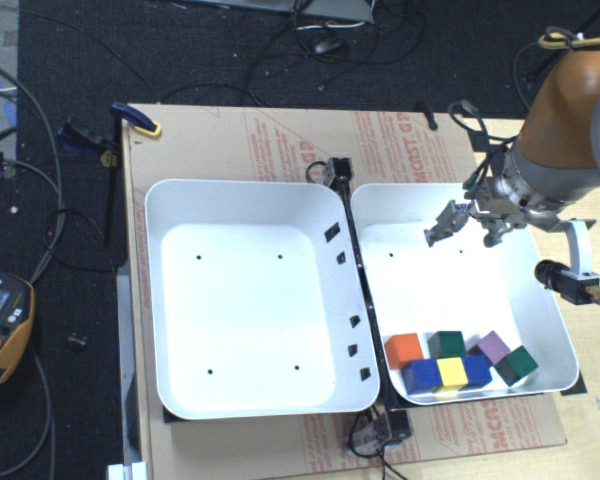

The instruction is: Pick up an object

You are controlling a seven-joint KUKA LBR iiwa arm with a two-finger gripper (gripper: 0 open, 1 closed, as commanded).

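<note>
The pincer (470, 223) hangs over the far part of the right bin (550, 308), fingers spread apart with nothing between them. The blocks cluster at that bin's near edge: orange (404, 348), blue (421, 375), yellow (452, 372), dark green (446, 344), purple (493, 347), green (517, 365). The left bin (170, 268) adjoins it.

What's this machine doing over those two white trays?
A robot arm reaches in from the right, with its gripper hanging above the far end of the right tray. It is meant to pick something up, but it has nothing yet. The coloured blocks, orange, blue, yellow, green and purple, sit bunched at the near end of that tray, well apart from the gripper. The left tray sits beside it.
</note>
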